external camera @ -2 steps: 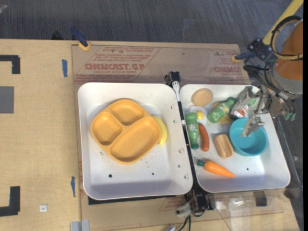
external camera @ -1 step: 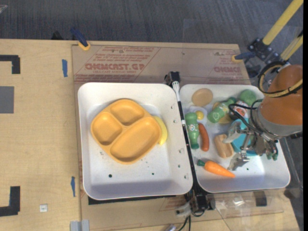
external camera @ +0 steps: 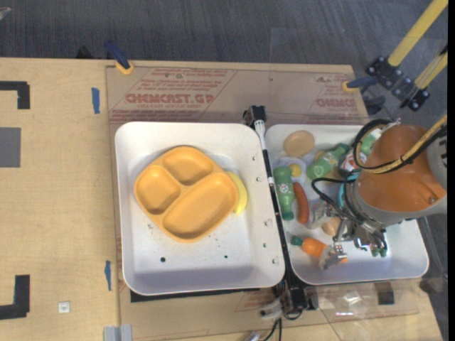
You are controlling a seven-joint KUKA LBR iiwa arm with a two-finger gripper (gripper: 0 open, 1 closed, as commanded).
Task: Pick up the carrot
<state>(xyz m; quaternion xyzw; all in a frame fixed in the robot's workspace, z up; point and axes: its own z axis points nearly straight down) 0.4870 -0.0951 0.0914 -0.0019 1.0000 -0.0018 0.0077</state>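
The small orange carrot with a green top lies near the front left of the right white bin. The gripper hovers just right of it; whether the jaws are released or clenched, I cannot tell. Centre over the carrot's middle before descending, avoiding the red sausage.

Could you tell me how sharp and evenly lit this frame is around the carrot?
Camera view: light even, soft shadows beside the orange plate; the carrot reads clearly in the right bin; the gripper is small and cluttered, its detail hard to resolve.
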